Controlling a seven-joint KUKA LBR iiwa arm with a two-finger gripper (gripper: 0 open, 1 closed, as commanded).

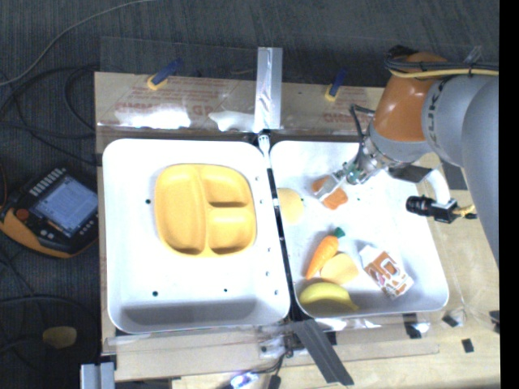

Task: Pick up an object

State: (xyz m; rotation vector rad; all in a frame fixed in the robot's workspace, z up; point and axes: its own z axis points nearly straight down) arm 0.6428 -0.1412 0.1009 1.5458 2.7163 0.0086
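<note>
Orange piece (334,198) targeted in right bin (422,241) | gripper (350,173) angled down just beside it | finger state cannot be told | lift not confirmed

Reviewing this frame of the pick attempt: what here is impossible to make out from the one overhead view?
- Gripper: too small and blurred against the right bin to tell its jaws' state or whether it touches the small orange pieces.
- Small orange pieces: too blurred to identify.
- Pale round object: partly behind the divider between the bins.
- Banana: partly overlapped by the pale yellow item beside the carrot.
- Arm: cut off by the right edge.
</note>
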